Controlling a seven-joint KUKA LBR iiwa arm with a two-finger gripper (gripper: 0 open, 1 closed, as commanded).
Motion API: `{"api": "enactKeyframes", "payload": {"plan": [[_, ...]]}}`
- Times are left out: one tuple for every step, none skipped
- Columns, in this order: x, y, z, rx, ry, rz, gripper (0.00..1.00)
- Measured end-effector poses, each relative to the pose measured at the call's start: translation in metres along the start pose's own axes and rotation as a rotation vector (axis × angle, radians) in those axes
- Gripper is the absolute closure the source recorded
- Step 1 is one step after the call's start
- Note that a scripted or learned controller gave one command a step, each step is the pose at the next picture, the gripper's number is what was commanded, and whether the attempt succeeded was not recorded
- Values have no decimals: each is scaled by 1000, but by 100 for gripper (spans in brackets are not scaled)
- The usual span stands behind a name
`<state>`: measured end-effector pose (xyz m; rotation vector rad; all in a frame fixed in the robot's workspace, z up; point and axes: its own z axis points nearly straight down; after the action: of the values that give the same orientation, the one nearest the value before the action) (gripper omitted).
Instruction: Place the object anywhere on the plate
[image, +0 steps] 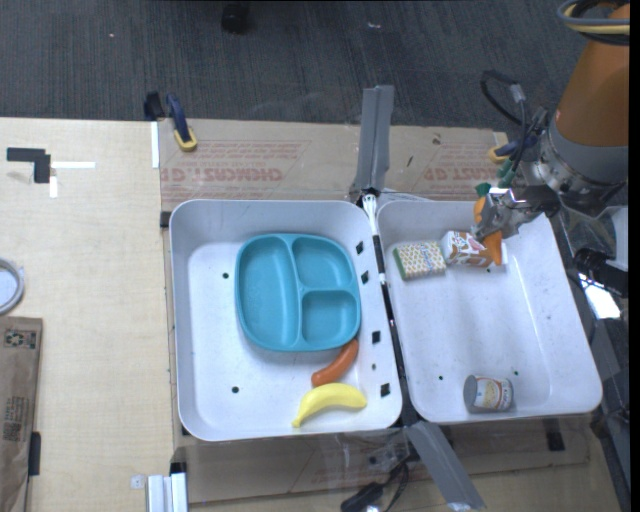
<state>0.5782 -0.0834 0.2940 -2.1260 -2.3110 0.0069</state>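
The arm (597, 90) comes in from the upper right and is cut off by the frame, so only its orange band and grey wrist show. Below the wrist, the gripper (497, 222) hangs over the far edge of the right bin (560, 330), tangled with cables and small fittings. Its orange-tipped fingers (492, 242) sit right against a small white and orange packet (466, 248), but from here I cannot tell whether they are spread wide, set narrow, or closed on it; the parts overlap too much.

Just left of that packet, touching or nearly so, lies a small box (419, 260) with a green speckled face. At the near end of the same bin a short can (488, 393) lies on its side, well apart from the other two.

The left bin (200, 330) holds the blue plate (298, 291), which is split into three sections. Near the front of that bin, just off the plate's rim, sits an orange carrot (336, 364), and beside it a yellow banana (329, 402).

A grey post (374, 140) rises between the bins at the back. On the wooden surface (80, 300) to the left, a roll of tape (8, 287) and a brown bag (20, 400) are both cut off by the edge, and a clamp (176, 120) sits at the far corner.
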Motion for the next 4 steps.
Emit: {"api": "enactKeyframes", "payload": {"plan": [[116,-41,104,2,1,37,100],[115,-41,104,1,1,37,0],[114,-40,96,3,0,41,100],[200,-11,-27,-2,-1,224,100]]}}
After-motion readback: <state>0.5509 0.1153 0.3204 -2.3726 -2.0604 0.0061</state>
